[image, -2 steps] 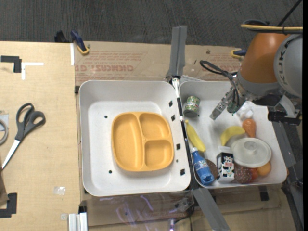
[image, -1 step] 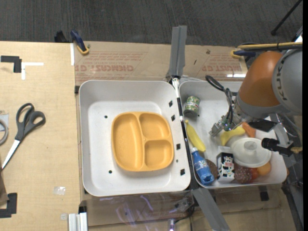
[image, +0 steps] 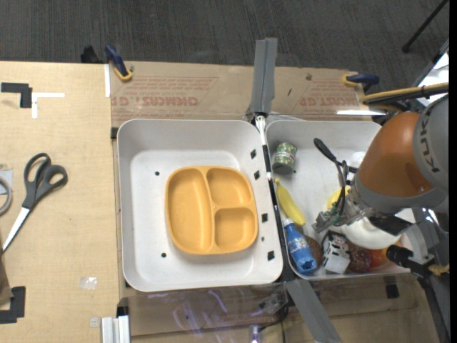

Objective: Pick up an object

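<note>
The pale wooden surface (image: 64, 263) carries two white bins side by side: the left bin (image: 136, 213) and the right bin (image: 314, 131). Scissors (image: 36, 184) lie on its left part, and brown cardboard (image: 186, 91) lies at the far side, behind the bins.

Beyond my bench, at twelve o'clock, I see dark grey carpet (image: 214, 16). The light wooden benchtop (image: 57, 263) fills nine o'clock, with scissors (image: 32, 191) lying on it. Brown cardboard (image: 186, 91) lies under the bins, held by blue clamps (image: 118, 63).
</note>
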Tool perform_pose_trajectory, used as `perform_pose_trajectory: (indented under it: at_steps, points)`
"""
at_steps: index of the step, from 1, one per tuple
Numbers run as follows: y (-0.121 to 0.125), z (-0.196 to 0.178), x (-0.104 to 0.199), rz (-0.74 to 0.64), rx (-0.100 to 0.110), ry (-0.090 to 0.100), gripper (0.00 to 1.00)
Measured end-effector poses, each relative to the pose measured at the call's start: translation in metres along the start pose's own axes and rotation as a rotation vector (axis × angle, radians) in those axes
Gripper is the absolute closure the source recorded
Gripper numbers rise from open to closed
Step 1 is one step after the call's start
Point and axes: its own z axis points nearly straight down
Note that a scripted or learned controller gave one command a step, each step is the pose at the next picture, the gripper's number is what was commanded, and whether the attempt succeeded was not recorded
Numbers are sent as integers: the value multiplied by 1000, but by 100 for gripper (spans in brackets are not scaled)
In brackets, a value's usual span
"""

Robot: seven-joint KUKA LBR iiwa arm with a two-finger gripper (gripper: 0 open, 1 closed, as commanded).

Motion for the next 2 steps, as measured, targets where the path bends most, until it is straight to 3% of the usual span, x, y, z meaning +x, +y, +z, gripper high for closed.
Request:
perform_pose_trajectory:
  at_steps: [1,2]
  points:
    - [38,-134,-32,388,1,-2,100]
    - [86,-1,-39,533,0,-2,100]
